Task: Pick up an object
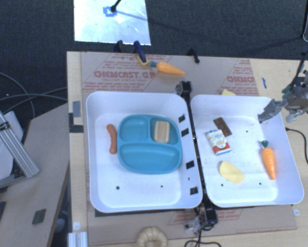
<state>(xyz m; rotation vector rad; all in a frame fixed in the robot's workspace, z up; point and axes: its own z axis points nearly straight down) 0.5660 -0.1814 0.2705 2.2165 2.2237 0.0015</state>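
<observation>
- Carrot (268,161) lies in the right bin (288,192), near its right wall, long axis running almost up and down the view; green top at the upper end, orange tip toward the lower right.
- Gripper (278,112) hangs over the right bin's upper right corner, just above and beyond the carrot's green end, apart from it. Two fingers (267,110) are spread apart with nothing between them.
- Brown bar (222,126) lies near the middle of the right bin, tilted, its long axis running from upper left to lower right.
- Small carton (218,141) sits just below the bar, close to touching it.
- Yellow piece (231,172) lies lower in the same bin, left of the carrot.
- Left bin (100,189) bears a blue plate (143,156) with compartments; a tan piece (161,131) rests in its upper right compartment.
- Sausage (112,138) lies just left of the plate, long axis up and down.
- Second carrot (167,68) lies on the cardboard (113,73) beyond the bins, tip pointing right.
</observation>
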